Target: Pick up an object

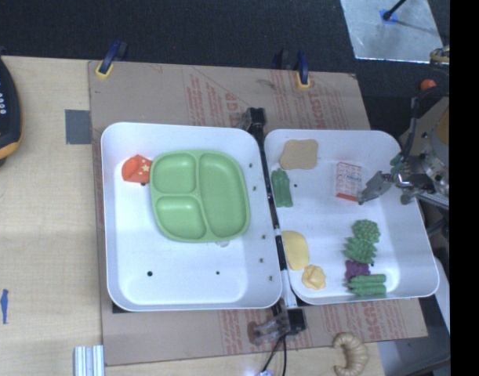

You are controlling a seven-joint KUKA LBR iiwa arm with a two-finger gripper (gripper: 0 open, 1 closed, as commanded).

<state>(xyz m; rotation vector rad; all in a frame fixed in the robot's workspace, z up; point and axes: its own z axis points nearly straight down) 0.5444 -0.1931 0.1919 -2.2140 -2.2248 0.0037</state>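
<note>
Lowest in the right bin [411, 233], green beans [367, 285] lie beside yellow pieces; pincer [390, 188] hovers at that bin's right edge, fingers spread, nothing between them, just right of a red-white packet [348, 180].

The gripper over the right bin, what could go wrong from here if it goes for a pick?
The gripper sits near the right bin's far edge, beside the small red and white packet; that packet looks flat, so fingers may slide off. The green broccoli-like toy and purple piece crowd together, so a grab there might nudge neighbours.
</note>
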